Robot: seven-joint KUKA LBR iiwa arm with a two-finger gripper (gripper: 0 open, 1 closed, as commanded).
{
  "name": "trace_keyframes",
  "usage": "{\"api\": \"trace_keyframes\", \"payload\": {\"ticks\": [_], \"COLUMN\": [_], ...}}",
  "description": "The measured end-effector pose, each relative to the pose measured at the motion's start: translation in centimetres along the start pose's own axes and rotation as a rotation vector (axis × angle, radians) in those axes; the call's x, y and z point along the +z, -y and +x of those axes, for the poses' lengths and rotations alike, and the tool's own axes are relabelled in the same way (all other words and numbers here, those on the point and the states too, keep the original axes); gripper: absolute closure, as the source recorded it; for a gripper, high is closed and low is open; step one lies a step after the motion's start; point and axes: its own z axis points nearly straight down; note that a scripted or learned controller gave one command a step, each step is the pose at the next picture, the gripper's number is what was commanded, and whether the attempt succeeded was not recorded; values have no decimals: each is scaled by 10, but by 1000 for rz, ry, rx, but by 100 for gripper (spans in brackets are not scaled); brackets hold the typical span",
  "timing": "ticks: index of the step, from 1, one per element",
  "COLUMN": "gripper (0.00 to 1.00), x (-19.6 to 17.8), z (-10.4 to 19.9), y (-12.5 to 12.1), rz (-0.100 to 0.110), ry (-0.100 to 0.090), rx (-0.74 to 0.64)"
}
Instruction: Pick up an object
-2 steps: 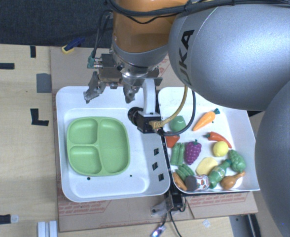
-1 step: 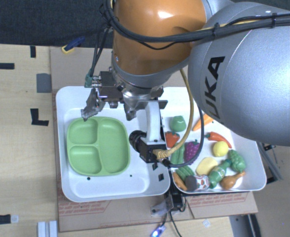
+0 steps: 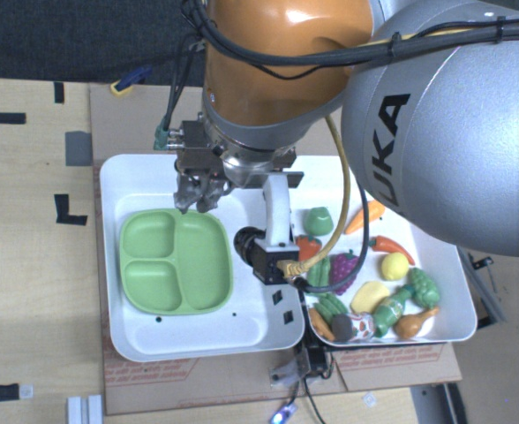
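Wooden bench (image 3: 30, 263) under white bins (image 3: 189, 338)

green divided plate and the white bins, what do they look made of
Green divided plate: likely molded plastic, matte, evenly colored, with soft rounded ridges between compartments. Left bin and right bin: probably thin plastic too, smooth and slightly glossy, with rounded corners.

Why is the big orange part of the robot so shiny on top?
In the camera view, overhead light bounces off the glossy orange band, leaving white glare patches; the grey arm sits so near the lens it looks huge, while the green plate and the toy food are evenly lit.
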Motion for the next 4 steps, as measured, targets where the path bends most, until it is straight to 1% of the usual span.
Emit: {"api": "trace_keyframes", "payload": {"ticks": [1, 2, 3, 4], "gripper": [100, 100, 100, 100], "x": [104, 88, 79, 213], "z": [-33, -29, -29, -2], "y": [-5, -5, -5, -5], "rz": [8, 1, 4, 12], "ry": [4, -1, -1, 4], "rx": [8, 1, -2, 1]}}
